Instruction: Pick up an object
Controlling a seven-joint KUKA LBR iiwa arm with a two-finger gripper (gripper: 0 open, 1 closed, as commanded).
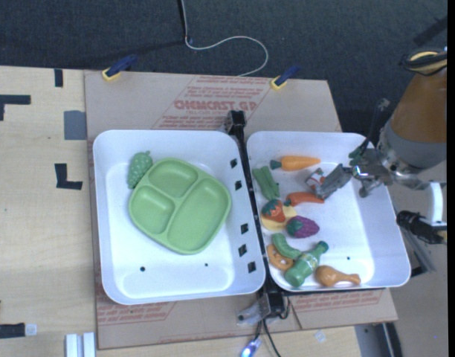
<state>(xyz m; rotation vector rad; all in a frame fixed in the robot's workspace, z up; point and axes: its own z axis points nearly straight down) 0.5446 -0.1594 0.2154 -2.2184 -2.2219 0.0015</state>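
In the camera view, the gripper [326, 182] is seen low in the right bin [376, 259]; its state cannot be told. A carrot [299, 162] lies just beside it, probably light, stiff and slick, best pinched across the middle.

1 fixed camera is looking down at a slant from above the bench [34, 199]. It is taking in both white bins [108, 222], with the arm [424, 117] reaching in from the right.
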